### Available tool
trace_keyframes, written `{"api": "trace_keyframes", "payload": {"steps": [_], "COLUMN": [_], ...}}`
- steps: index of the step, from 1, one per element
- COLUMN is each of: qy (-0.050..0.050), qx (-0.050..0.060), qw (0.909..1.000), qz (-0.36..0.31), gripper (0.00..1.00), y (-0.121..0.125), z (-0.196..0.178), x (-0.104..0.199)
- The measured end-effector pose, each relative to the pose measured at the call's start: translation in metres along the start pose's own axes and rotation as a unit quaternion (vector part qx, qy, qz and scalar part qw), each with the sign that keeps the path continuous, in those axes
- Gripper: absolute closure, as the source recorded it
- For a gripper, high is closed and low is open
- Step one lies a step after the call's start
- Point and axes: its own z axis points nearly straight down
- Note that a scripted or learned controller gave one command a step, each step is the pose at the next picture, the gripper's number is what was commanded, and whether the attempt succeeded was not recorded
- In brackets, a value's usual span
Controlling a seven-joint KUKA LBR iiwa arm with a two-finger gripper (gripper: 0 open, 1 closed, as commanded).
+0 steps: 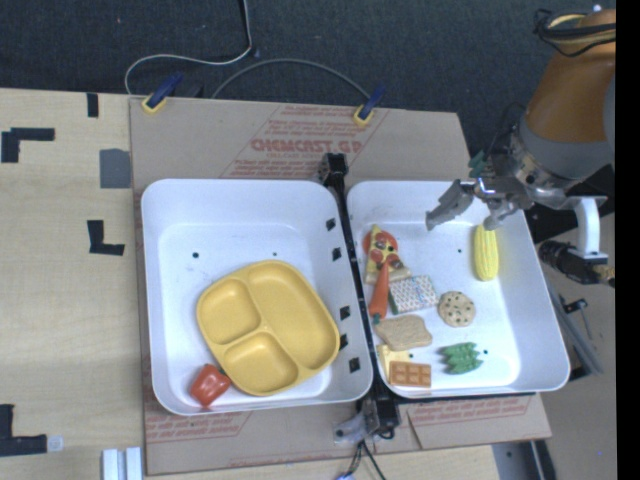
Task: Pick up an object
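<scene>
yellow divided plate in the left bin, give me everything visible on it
The yellow plate looks like matte plastic, roughly rectangular with rounded corners, and a raised rim. Low ridges split it into three compartments: a large one toward the upper right and two smaller ones along the left and bottom. Nothing lies in them. It lies flat, right side up, turned at an angle, in the lower half of the left bin. Its right corner reaches that bin's right wall. A small red toy sits against its lower left edge.
</scene>
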Motion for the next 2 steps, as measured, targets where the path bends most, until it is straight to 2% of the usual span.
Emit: {"api": "trace_keyframes", "payload": {"steps": [1,2], "qy": [0.001,-0.002], "qx": [0.006,-0.001], "qw": [1.0000,1.0000], "qz": [0.000,0.000], "gripper": [0.00,0.00], "y": [-0.008,0.026], "z": [0.105,0.188], "x": [0.028,0.024]}}
